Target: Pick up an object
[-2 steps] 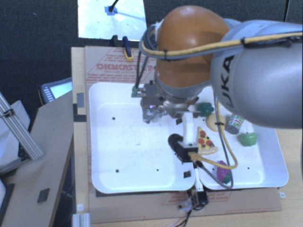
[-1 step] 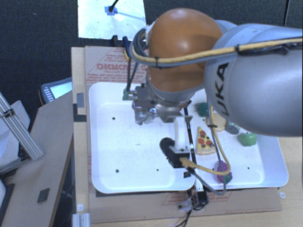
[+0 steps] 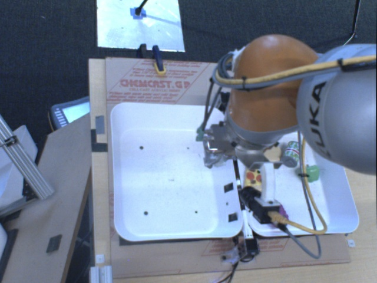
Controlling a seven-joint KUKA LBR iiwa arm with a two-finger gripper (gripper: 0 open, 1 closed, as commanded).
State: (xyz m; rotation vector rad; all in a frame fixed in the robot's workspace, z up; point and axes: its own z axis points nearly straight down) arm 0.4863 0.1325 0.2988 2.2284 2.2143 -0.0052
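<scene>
The arm's orange band (image 3: 268, 78) fills the centre right of the frame, hanging over the seam between the left bin (image 3: 132, 217) and the right bin (image 3: 344, 211). The gripper (image 3: 213, 152) sits below it at the left bin's right edge; its opening cannot be told. Small objects (image 3: 294, 155) lie in the right bin, partly hidden by the arm.

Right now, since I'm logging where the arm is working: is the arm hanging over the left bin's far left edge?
No. The arm hangs over the seam between the left bin and the right bin.
</scene>
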